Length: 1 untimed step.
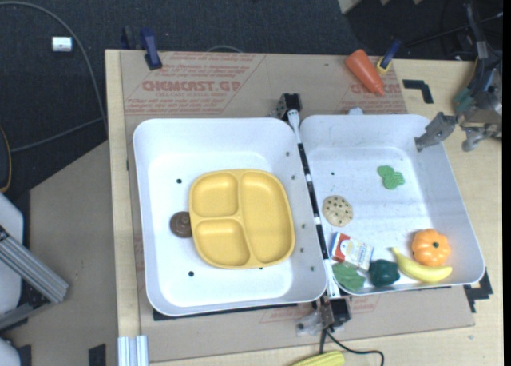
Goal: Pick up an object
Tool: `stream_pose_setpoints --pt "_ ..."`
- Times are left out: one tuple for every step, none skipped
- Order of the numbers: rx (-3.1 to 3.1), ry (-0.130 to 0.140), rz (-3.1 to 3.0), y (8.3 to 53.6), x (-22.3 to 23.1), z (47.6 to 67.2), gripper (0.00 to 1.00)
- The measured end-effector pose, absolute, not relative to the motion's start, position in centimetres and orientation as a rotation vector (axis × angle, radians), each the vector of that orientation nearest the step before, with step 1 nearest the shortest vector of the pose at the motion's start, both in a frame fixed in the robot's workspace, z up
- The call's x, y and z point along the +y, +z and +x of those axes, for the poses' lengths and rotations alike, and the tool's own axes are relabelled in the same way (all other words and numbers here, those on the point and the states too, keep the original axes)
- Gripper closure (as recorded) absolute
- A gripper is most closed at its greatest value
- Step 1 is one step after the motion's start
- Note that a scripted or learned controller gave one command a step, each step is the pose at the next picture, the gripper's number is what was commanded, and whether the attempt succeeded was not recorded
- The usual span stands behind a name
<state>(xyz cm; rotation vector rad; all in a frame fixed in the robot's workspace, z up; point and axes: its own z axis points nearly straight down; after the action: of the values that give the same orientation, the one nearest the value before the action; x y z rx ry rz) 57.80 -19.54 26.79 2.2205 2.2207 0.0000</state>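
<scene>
My gripper (452, 134) hangs at the far right corner of the right bin (447, 171), over its rim. Its fingers are spread open and nothing sits between them. In that bin lie a small green leafy piece (390, 177), a chocolate-chip cookie (338, 211), a small red, white and blue carton (352, 251), a green pepper (383, 273), a yellow banana (423, 270) and an orange pumpkin (431, 247). The green leafy piece is the closest to the gripper, below and to its left.
The left bin (160, 165) holds a yellow divided plate (239, 219) with a brown disc (180, 224) tucked under its left edge. An orange carrot (365, 72) lies on the bench behind the right bin. A blue clamp (148, 48) stands at the back left.
</scene>
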Motion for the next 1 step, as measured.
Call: stream_pose_setpoints --pt "2.223 -0.002 2.223 13.18 -19.91 59.31 0.00"
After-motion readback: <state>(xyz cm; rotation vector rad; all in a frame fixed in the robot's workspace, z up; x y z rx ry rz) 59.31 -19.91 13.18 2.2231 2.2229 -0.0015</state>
